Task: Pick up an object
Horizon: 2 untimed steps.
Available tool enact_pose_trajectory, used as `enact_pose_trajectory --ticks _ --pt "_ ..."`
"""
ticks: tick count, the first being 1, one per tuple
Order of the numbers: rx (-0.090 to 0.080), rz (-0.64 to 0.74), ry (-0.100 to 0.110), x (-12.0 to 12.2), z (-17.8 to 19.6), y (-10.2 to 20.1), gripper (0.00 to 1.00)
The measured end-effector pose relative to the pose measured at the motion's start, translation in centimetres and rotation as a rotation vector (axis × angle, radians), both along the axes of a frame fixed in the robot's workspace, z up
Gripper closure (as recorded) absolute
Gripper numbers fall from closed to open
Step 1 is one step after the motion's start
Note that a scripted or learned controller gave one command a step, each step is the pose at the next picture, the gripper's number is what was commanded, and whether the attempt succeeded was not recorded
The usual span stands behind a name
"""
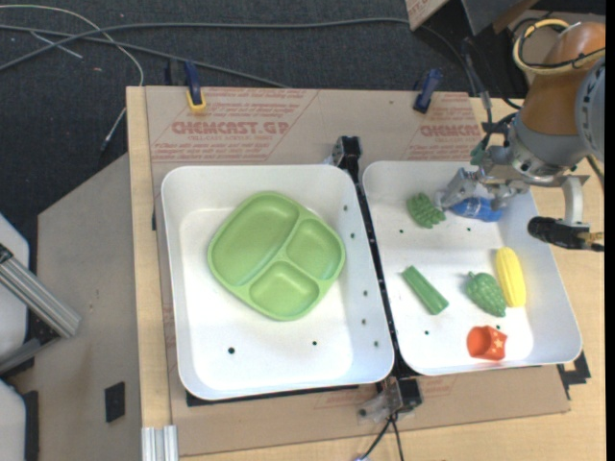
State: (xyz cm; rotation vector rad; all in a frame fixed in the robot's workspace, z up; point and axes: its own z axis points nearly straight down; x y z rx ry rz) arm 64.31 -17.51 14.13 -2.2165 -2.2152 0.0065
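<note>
Down at 12 o'clock in the right bin point(553, 339), hand point(473, 200), spread impossible to tell, over a blue toy point(480, 209): likely light, stiff, slick plastic, best pinched across its narrow middle.

Robotics laboratory test station. Indicators: an industrial arm point(562, 94) with grey housing and an orange band stands at a bench point(586, 257). Two shallow white bins point(192, 353) rest on a protective cardboard sheet point(288, 118) secured by clamps point(195, 92). Loose cables point(86, 41) run across dark carpet flooring point(58, 123). Toy plastic food items point(488, 342) and a green divided plate point(277, 254) serve as test objects.
</note>
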Motion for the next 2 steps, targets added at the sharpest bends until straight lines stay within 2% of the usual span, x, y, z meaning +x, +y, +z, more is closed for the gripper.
enact_pose_trajectory --ticks 1,2 --pt "0.000 0.000 -0.005 0.1 -4.9 0.0 0.00" --pt "-0.003 0.001 -0.015 0.3 -3.3 0.0 1.00"
